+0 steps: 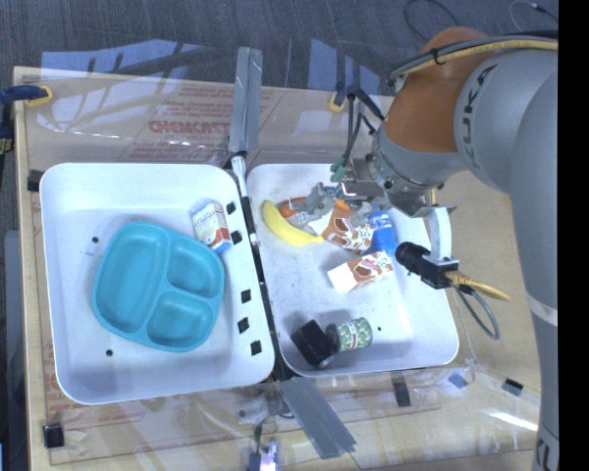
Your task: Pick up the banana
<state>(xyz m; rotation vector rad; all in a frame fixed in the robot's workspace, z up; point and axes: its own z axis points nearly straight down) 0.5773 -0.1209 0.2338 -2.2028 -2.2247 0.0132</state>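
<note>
Camera view: banana (pixel 286 226) lying loose at left edge of right bin (pixel 427 341), beside divider. Gripper (pixel 326 195) low just right of it among packets (pixel 361 248), apparently lining up; opening impossible to tell, nothing visibly held

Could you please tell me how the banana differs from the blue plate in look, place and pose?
The banana is yellow, slim and curved; the blue plate is broad, rounded and split into compartments. The banana lies in the right bin, close to its left wall, with cartons beside it and the gripper close above; the plate lies in the left bin, with a small carton by its upper right edge. Both rest flat on a bin floor.
</note>
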